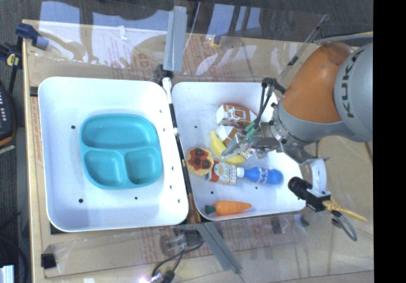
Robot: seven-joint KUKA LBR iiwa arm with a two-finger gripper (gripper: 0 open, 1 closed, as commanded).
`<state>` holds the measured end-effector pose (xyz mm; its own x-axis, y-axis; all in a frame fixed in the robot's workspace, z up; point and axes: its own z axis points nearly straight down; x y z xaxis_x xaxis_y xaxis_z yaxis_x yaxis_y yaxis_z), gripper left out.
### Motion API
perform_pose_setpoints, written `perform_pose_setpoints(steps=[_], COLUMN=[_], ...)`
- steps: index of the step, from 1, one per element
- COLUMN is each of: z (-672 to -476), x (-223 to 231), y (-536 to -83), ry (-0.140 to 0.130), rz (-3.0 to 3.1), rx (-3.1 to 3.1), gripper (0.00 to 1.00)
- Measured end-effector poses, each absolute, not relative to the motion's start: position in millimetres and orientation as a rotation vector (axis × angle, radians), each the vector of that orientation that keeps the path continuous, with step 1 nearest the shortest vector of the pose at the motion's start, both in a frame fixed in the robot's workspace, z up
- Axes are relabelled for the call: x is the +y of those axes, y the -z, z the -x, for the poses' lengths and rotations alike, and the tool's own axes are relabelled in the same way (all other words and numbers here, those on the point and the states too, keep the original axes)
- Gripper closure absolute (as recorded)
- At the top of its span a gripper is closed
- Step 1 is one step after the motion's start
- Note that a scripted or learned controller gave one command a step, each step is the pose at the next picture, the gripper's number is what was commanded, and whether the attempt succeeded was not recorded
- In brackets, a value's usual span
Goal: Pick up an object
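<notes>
My gripper hangs low in the right bin, near its middle, with the grey arm and orange band behind it to the right. It is right above a yellow banana and partly hides it. A white and brown carton lies just behind the gripper. To the front left sits a round orange and red toy. A small bottle with a blue end lies in front of the gripper. An orange carrot rests by the bin's front wall.
The left bin holds a teal divided plate in its middle. The wall between the two bins runs close to the round toy. The bench edge lies just beyond the carrot.
</notes>
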<state>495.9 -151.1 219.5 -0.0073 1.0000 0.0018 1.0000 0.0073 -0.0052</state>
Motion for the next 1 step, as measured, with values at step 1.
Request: perform_pose_setpoints(steps=[1], z=[-551.2], x=[-153.1], y=[-154.3], ry=[-0.006], rz=[2.215], rx=[-2.223], gripper=[0.0])
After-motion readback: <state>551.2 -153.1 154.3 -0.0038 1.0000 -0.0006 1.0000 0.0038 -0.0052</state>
